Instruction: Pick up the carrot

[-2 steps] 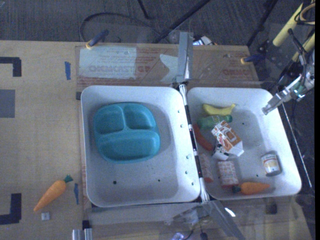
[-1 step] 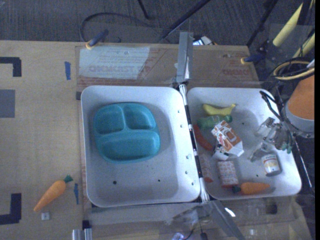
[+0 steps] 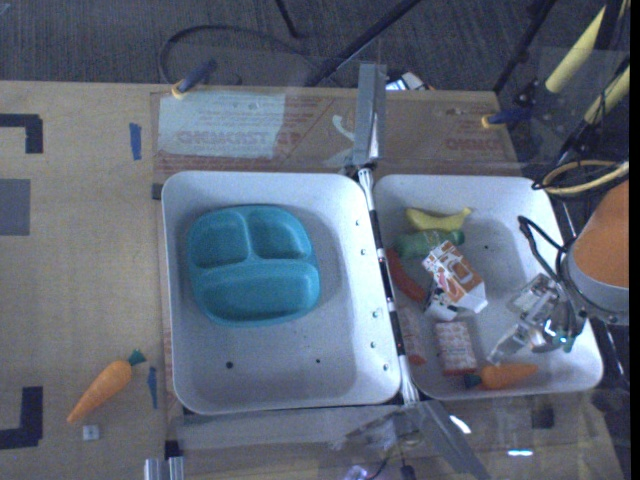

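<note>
A carrot (image 3: 508,375) lies at the lower edge of the right bin (image 3: 575,268), just below the jaws (image 3: 520,336), apart from them. The jaws grip nothing; their opening cannot be told. Another carrot (image 3: 100,388) lies on the bench (image 3: 80,268), lower left.
</note>
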Tool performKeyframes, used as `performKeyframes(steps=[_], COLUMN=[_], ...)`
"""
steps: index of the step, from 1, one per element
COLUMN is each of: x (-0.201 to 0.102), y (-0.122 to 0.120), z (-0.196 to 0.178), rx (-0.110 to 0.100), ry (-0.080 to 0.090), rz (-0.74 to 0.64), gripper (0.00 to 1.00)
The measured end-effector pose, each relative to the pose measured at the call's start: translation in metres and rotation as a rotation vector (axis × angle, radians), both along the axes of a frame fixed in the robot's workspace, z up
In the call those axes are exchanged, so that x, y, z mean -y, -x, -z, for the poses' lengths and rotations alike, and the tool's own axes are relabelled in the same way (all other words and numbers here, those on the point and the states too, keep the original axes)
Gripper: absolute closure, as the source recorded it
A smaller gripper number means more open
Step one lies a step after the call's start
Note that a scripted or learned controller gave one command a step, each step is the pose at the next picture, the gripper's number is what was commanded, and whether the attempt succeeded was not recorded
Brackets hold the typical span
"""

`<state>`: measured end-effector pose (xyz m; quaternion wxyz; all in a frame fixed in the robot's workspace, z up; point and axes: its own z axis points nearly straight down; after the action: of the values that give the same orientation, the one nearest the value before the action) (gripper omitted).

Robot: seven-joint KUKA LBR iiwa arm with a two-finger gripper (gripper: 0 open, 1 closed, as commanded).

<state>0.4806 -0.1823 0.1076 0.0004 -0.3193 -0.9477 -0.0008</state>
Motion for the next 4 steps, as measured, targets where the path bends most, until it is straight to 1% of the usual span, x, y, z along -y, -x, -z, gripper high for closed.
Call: performKeyframes(steps=[1, 2, 3, 4], x=[0.001, -0.010, 0.042, 0.040], y=[-0.001, 0.001, -0.045, -0.025], z=[-0.209, -0.032, -0.193, -0.034], rx=[0.004, 0.000, 0.004, 0.002], ry=[0.003, 0.000, 0.004, 0.000], rz=[-0.211, -0.265, -0.448, -0.594], gripper=[0.00, 0.00, 0.00, 0.00])
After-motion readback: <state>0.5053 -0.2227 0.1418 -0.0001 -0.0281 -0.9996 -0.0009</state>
